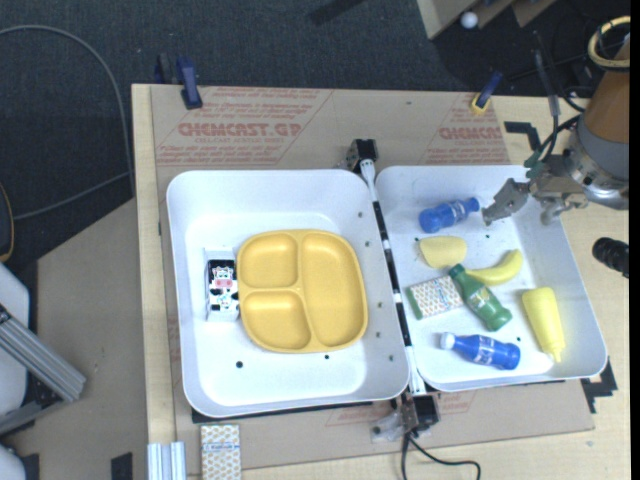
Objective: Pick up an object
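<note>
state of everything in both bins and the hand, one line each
hand: over the right bin's far side, nothing seen between its fingers
yellow tray: flat in the left bin, compartments bare
cow carton: lying flat left of the tray
far blue bottle: on its side, capped
near blue bottle: on its side
green bottle: lying down
banana: lying flat
yellow bottle: lying down

You're looking at a brown paper-covered surface (300, 118) printed with red lettering. Two shallow white bins lie directly on it, side by side and touching: the left bin (190, 268) and the right bin (580, 308).
</note>
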